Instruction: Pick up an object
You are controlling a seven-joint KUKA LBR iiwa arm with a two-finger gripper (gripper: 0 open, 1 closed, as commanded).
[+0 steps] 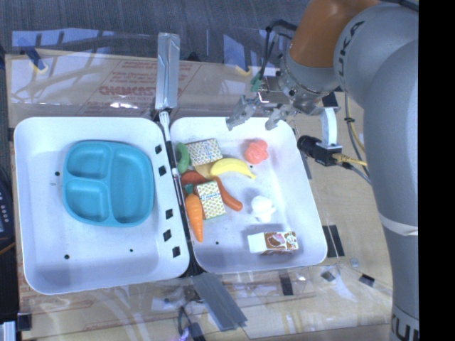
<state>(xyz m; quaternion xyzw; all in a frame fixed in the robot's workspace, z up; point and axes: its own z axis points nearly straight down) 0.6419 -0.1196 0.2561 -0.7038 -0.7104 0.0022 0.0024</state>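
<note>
My gripper (252, 120) hangs above the far edge of the right bin (302, 190), its two fingers spread apart with nothing between them. Below it in the bin lie a pink-red round fruit (256, 150), a yellow banana (232, 168), two small patterned boxes (204, 150) (211, 199), a green item (182, 157), two carrots (194, 217) (229, 196), a white egg-like object (262, 206) and a brown-and-white carton (273, 242). The round fruit sits just in front of the fingertips.
The left bin (35, 247) holds a blue divided plate (109, 182). A metal divider (167, 73) stands between the bins at the back. Cables and a black connector (316, 150) hang beside the right bin's right wall.
</note>
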